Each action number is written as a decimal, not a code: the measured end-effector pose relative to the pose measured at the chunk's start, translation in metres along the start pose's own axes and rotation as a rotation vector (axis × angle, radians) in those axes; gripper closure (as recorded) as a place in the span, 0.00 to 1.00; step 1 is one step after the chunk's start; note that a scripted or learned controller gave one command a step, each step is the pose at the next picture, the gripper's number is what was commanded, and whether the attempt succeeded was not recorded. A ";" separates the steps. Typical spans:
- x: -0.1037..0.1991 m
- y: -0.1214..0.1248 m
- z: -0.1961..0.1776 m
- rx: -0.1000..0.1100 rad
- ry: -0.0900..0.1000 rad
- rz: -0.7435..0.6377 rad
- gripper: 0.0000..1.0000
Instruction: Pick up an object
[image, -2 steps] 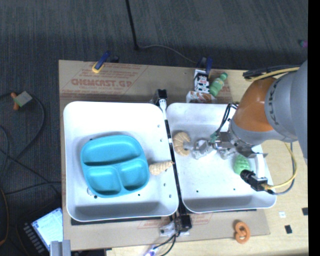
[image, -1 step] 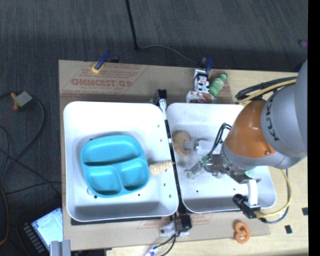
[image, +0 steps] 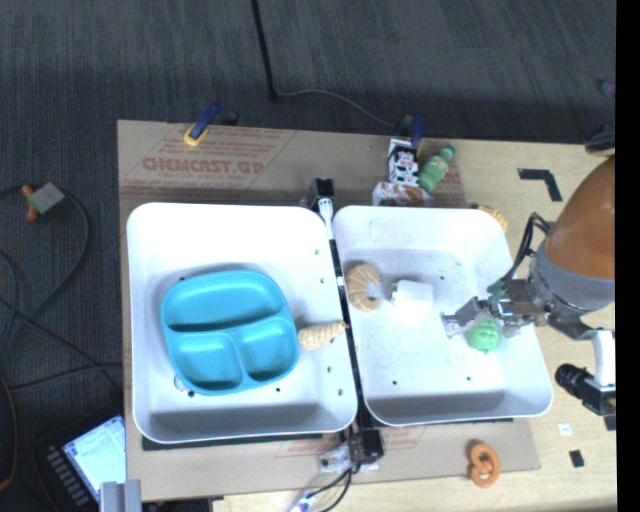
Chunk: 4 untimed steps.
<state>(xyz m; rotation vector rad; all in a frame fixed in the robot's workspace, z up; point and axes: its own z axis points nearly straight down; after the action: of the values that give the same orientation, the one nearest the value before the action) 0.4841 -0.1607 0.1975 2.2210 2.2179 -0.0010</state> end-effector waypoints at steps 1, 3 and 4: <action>0.062 0.001 0.110 -0.003 0.004 -0.002 0.00; 0.001 0.000 0.110 0.000 0.003 -0.001 0.00; -0.001 0.001 0.100 -0.006 -0.004 0.001 1.00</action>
<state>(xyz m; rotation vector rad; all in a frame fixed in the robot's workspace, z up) 0.4854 -0.1620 0.0975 2.2176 2.2119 0.0010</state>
